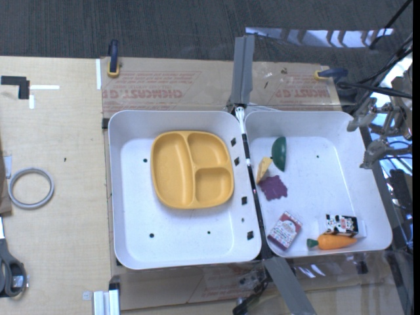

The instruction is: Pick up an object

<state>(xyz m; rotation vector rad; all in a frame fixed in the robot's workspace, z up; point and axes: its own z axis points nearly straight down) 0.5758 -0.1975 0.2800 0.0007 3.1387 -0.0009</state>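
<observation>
- My claw (379, 131) sits at the right edge, just outside the right bin (367, 176); I cannot tell its state.
- Right bin holds a green piece (279, 153), yellow piece (264, 167), purple piece (273, 187), red packet (284, 231), carrot (335, 242) and black-and-white carton (340, 224).
- Left bin (131, 235) holds a yellow divided plate (192, 169).

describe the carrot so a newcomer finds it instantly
Look in the right-hand shallow white bin, at its front right corner. The small orange toy carrot with a green stub lies there on its side, just in front of the black-and-white cow-print block. It is the lone orange item in that bin.
</observation>
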